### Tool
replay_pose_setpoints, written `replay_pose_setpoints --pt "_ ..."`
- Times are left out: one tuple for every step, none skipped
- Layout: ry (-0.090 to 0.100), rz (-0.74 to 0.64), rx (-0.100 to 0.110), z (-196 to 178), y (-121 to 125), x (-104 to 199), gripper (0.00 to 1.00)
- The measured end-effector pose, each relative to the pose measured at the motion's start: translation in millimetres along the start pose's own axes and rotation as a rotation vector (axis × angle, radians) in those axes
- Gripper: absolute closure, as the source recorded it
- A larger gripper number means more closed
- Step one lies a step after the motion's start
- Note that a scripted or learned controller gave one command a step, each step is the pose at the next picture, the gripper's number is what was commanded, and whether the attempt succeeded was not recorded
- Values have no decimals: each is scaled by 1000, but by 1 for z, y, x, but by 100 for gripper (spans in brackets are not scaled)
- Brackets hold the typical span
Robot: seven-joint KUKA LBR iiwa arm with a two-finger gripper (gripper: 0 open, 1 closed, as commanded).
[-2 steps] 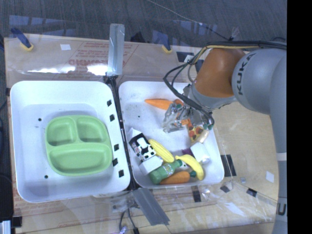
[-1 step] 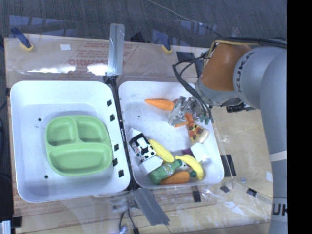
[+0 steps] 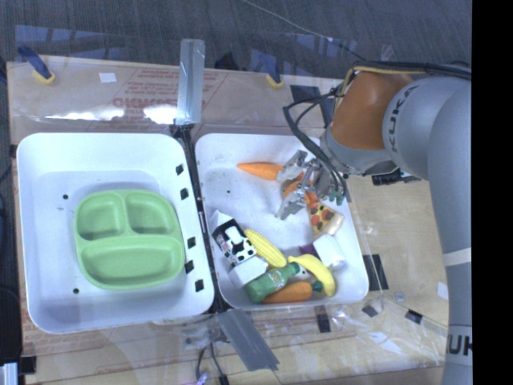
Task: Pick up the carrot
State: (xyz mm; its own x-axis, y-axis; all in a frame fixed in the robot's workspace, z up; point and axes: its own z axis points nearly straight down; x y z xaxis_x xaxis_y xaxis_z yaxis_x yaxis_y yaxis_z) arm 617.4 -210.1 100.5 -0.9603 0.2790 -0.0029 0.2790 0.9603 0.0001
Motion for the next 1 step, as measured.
replay_pose_setpoints --pt "-5 -6 0 -12 1 -2 100"
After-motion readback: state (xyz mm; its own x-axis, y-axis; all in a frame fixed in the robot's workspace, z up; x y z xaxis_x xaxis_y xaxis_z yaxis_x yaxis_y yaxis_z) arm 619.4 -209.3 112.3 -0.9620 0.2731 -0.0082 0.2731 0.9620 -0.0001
